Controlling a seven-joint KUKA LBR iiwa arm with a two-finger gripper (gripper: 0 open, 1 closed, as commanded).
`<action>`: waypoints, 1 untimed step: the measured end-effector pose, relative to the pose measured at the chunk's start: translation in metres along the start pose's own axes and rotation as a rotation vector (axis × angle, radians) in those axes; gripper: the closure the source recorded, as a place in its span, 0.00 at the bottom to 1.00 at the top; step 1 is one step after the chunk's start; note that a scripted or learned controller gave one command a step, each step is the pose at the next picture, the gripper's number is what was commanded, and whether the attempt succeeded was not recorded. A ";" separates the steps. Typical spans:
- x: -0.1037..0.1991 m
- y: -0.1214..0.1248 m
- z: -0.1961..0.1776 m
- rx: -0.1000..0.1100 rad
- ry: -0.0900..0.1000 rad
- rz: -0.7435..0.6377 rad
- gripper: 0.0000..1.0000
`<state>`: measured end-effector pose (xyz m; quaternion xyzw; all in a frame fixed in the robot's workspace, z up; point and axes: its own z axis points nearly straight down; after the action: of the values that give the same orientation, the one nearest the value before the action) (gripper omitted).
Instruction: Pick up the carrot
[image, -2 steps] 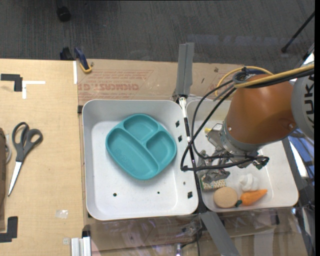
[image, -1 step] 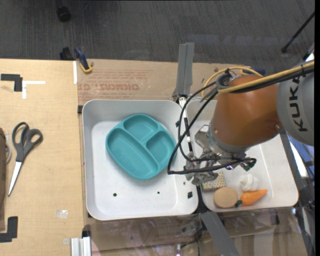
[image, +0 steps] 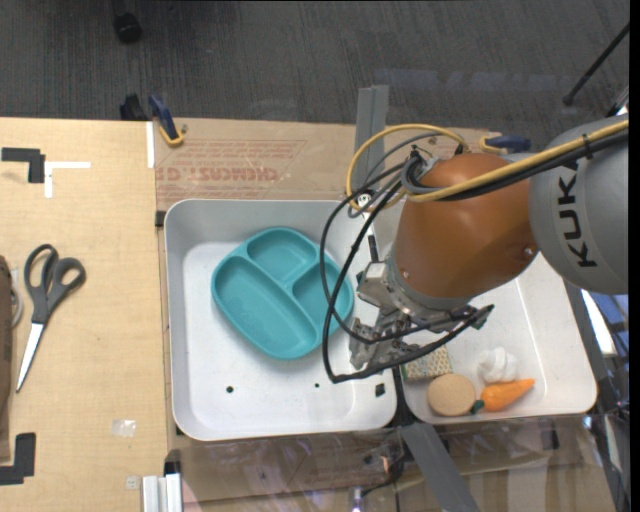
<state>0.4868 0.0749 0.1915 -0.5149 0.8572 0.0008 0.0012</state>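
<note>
The gripper (image: 385, 345) is seen low over the seam between the two bins; whether it is parted or closed cannot be told, as the orange wrist band and cables cover it. The carrot (image: 507, 393) lies well to its right, in the right bin (image: 560, 300) near the front wall, its long axis nearly level, the green end toward the gripper. A beige round item (image: 451, 394) touches that end; a white lump (image: 495, 364) sits just above. A teal divided tray (image: 275, 290) rests in the left bin (image: 200, 380).
</note>
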 end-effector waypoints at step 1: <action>0.079 -0.035 -0.035 0.004 -0.001 0.568 1.00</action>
<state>0.4804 -0.0117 0.2267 -0.2540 0.9672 -0.0001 0.0023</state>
